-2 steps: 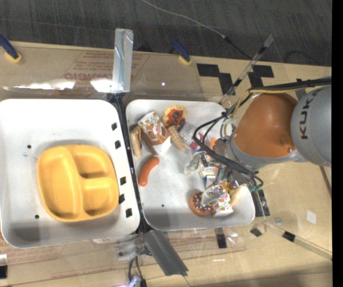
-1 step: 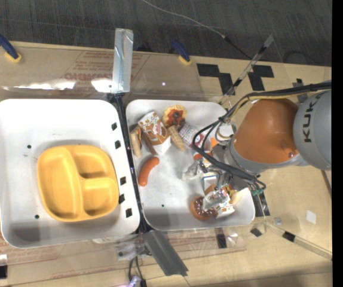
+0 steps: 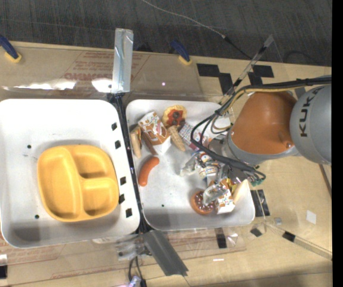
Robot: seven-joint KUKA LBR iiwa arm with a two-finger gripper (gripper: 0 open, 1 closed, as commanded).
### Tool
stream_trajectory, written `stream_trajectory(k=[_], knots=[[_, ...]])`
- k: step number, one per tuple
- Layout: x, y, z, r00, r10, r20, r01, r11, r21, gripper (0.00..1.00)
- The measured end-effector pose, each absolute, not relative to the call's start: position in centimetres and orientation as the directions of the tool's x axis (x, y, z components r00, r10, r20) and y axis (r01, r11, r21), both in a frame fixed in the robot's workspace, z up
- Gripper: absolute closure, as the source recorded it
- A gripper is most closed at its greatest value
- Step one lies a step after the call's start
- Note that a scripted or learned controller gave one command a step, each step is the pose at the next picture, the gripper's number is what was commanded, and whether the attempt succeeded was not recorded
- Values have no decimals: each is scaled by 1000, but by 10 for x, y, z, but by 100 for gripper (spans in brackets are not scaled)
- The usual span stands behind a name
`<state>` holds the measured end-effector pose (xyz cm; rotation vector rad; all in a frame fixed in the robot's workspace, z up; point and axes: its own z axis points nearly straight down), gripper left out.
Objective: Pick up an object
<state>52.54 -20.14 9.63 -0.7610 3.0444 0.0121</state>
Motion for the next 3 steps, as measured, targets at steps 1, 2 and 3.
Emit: stream_trajectory(k=[1,2,3], knots=[[527,-204,108,-881,-473,-4,-473,881,-1,100],[536,-138,248,-947,-322,-10,-322,947,-6,100],[590,-116,166,-992,-126,3,-126,992,1,100]])
